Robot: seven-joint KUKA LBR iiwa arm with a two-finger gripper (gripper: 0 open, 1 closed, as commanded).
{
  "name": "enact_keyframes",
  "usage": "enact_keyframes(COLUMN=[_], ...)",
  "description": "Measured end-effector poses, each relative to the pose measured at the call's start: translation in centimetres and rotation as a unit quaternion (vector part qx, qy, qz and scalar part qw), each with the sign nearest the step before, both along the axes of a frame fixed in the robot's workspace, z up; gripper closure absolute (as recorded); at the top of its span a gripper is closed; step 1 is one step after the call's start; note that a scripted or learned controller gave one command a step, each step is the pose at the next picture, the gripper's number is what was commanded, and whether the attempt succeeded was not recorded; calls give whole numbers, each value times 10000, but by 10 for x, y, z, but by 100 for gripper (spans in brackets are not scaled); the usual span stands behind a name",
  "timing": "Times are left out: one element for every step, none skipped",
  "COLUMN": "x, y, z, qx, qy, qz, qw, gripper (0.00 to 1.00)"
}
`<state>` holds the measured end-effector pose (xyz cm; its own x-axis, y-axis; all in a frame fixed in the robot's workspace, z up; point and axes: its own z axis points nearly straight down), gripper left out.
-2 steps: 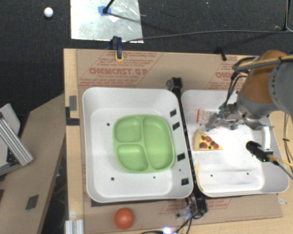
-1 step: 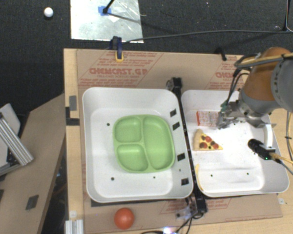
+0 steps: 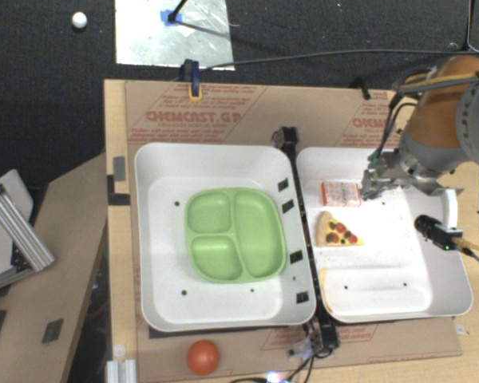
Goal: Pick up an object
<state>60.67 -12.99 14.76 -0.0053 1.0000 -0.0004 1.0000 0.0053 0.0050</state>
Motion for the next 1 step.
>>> enact_keyframes(x=[-2], y=[2], z=[64], qx=[-4], qy=[-14], qz=[3], qw=[10000], gripper=[100])
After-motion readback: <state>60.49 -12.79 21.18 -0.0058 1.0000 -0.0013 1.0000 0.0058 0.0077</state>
